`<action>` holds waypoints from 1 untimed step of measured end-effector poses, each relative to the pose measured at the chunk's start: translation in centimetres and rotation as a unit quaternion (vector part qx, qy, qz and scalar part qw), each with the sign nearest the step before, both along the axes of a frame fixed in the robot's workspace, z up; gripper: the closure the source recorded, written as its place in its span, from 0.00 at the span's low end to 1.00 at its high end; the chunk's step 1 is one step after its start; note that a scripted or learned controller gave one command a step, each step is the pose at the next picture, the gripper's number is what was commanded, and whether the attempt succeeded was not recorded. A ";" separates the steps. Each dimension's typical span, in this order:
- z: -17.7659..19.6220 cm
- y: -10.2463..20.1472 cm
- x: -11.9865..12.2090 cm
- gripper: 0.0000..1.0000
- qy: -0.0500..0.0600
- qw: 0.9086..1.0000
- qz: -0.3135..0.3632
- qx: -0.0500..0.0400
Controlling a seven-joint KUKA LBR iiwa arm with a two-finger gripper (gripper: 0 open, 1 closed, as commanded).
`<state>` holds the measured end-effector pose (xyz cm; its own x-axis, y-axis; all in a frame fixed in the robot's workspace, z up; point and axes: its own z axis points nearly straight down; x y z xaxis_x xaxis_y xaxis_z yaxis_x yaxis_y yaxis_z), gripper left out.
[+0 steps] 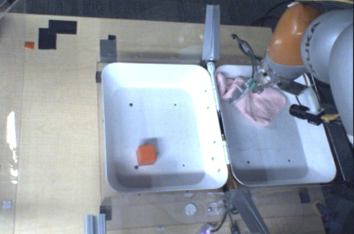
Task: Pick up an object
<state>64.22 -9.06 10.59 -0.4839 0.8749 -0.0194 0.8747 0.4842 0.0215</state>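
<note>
A crumpled pink cloth [260, 105] lies in the upper left part of the right white bin [287, 166]. My gripper [247, 88] is down on the cloth's upper middle, with the grey arm and its orange band [290, 34] reaching in from the upper right. The cloth bunches up around the gripper's tip and hides how it stands. A small orange cube [146, 155] rests on the floor of the left white bin [160, 89], toward its lower left, far from the gripper.
A grey metal post [211, 34] stands behind the seam between the two bins. A black cable and fitting [304, 112] hang off the arm over the right bin's right side. Black and orange markers [52, 34] lie on the wooden bench at the far left.
</note>
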 end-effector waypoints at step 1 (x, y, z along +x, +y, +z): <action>-1.3 0.0 -0.5 0.00 0.005 0.999 0.052 0.001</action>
